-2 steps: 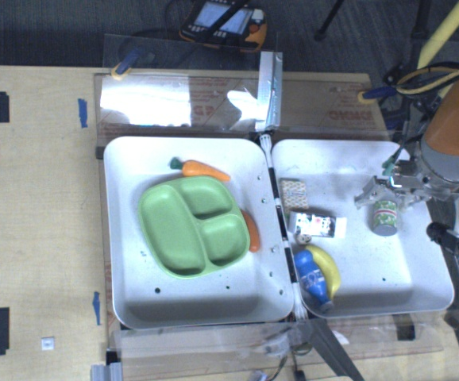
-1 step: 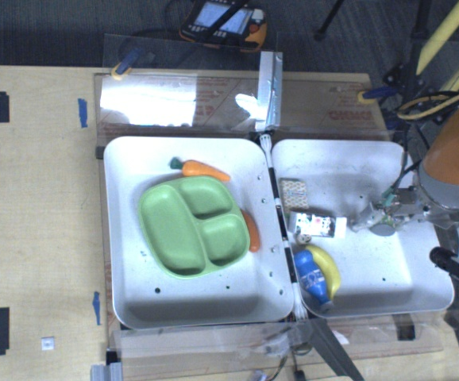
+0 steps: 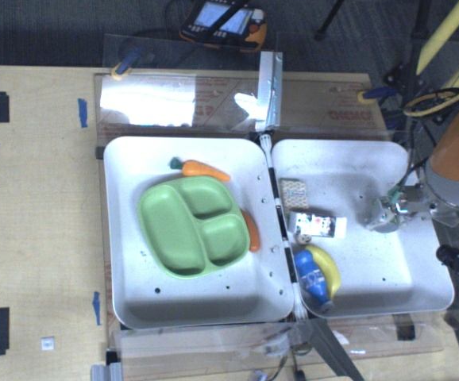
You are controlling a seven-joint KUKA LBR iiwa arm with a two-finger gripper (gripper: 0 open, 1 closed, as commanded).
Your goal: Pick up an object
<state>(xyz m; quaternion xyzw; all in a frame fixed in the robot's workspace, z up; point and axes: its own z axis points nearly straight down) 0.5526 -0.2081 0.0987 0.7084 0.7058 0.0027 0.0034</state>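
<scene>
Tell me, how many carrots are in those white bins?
2, both in the left bin: one carrot lies behind the green plate, another against its right edge, possibly partly hidden.

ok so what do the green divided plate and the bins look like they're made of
Green plate: likely molded plastic, matte, uniform colour with soft rounded compartment edges. Left bin and right bin: apparently thin white plastic or coated metal, smooth, slightly glossy with rounded corners.

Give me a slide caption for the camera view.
Gripper over right bin; green tray fills left bin.
</scene>
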